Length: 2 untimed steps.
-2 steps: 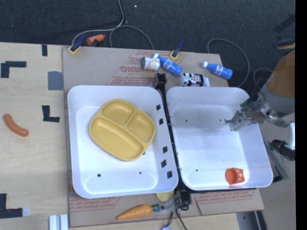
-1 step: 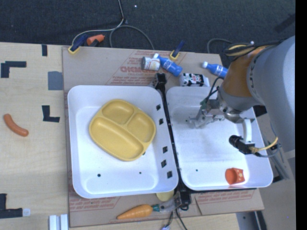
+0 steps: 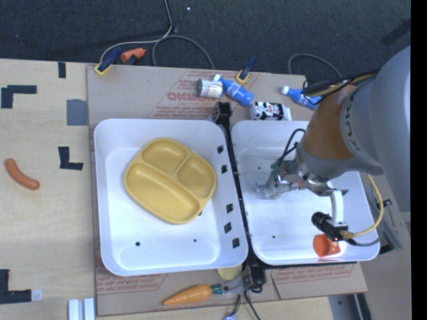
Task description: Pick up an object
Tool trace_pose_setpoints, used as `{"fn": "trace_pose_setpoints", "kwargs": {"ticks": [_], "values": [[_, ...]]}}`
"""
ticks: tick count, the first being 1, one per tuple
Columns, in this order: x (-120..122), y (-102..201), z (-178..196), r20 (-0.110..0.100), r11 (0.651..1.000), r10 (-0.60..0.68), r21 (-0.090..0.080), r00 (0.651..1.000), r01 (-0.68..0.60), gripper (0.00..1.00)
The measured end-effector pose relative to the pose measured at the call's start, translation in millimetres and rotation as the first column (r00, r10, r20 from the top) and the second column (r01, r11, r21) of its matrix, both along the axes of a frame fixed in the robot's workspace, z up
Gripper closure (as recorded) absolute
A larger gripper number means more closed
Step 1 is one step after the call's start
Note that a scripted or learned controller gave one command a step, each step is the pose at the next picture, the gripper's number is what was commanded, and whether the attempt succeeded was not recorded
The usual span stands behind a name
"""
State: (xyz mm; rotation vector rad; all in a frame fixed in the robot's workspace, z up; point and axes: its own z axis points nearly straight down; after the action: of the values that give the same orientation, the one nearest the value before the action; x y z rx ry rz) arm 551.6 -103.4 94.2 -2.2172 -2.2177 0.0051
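My gripper (image 3: 269,185) is down low in the right bin (image 3: 267,139), near that bin's left-middle floor, with the grey arm and its orange band reaching in from the right. A small orange object (image 3: 325,245) lies in the right bin's near right corner, well apart from the gripper. A yellow divided plate (image 3: 171,179) lies in the left bin (image 3: 113,245). The arm's body hides part of the right bin's right side.
A black divider (image 3: 232,199) runs between the bins. Behind the bins lie a white bottle (image 3: 211,87), a blue bottle (image 3: 239,93) and a small black-and-white item (image 3: 269,111). A toy carrot (image 3: 187,295) lies in front of the bins. A sausage (image 3: 21,174) rests far left.
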Motion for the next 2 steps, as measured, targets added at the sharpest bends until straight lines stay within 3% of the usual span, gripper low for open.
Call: {"fn": "trace_pose_setpoints", "kwargs": {"ticks": [1, 2], "values": [[9, -49, 74, 0.012, 1.0, -0.002, -0.005, 1.0, 0.003, 1.0], [-41, 12, -4, -0.004, 1.0, 0.002, 0.003, 1.0, -0.002, 1.0]]}}
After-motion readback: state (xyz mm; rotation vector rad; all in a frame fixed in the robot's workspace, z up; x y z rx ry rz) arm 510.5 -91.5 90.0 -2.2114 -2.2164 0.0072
